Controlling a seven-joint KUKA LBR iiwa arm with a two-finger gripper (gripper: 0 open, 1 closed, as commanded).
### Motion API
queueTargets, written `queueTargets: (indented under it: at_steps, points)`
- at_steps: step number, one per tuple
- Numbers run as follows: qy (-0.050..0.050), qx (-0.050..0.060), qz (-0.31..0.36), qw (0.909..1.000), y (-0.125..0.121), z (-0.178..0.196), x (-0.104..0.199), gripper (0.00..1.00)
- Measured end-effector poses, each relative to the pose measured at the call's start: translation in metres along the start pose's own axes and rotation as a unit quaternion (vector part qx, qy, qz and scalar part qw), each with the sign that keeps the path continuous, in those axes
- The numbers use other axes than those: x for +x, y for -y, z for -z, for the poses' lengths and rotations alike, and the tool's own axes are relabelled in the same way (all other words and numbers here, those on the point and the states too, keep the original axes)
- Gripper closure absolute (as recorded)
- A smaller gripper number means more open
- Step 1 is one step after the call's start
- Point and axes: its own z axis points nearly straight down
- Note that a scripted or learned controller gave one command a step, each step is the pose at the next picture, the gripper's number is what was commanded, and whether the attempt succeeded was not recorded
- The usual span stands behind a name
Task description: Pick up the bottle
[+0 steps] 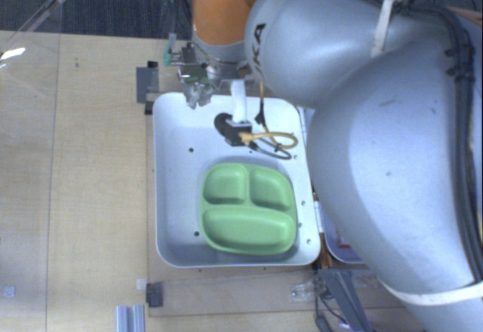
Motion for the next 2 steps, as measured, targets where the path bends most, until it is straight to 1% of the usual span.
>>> queueTargets:
  at_steps: [1,2]
  points:
    - [0.0,0.0,0.28,0.9601,0.001,-0.019,-0.014,1.0]
    - [0.0,-0.001,0.225,0.9743,0.008,0.018,-0.003,1.0]
